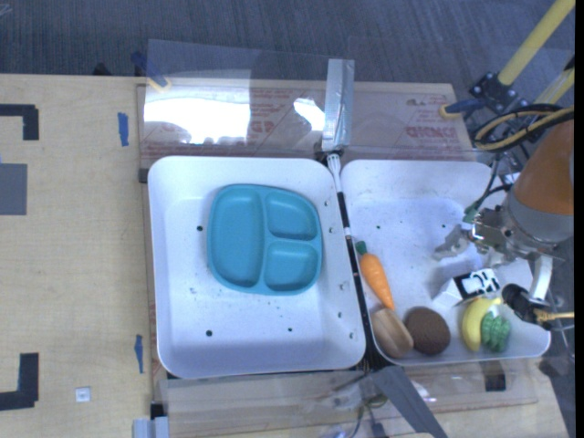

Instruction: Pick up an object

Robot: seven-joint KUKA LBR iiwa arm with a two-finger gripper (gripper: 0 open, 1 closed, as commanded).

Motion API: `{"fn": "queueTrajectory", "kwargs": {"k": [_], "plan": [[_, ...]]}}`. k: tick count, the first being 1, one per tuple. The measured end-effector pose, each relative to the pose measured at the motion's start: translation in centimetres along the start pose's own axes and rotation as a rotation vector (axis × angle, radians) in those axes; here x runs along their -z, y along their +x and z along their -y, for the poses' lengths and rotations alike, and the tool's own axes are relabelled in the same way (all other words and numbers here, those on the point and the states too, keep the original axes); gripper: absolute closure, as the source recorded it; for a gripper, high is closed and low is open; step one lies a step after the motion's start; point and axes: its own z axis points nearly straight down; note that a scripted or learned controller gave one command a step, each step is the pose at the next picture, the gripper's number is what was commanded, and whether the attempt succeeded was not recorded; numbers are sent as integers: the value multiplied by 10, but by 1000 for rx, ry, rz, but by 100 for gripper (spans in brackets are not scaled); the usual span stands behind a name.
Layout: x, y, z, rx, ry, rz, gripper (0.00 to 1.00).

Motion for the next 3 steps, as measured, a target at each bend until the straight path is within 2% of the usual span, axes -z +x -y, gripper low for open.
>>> {"fn": "queueTrajectory", "kwargs": {"k": [1,2,3], "plan": [[-2,-6,51,-23,-2,8,0],[8,-7,49,-25,-5,10,100],[-1,11,73,351,-9,14,100]]}}
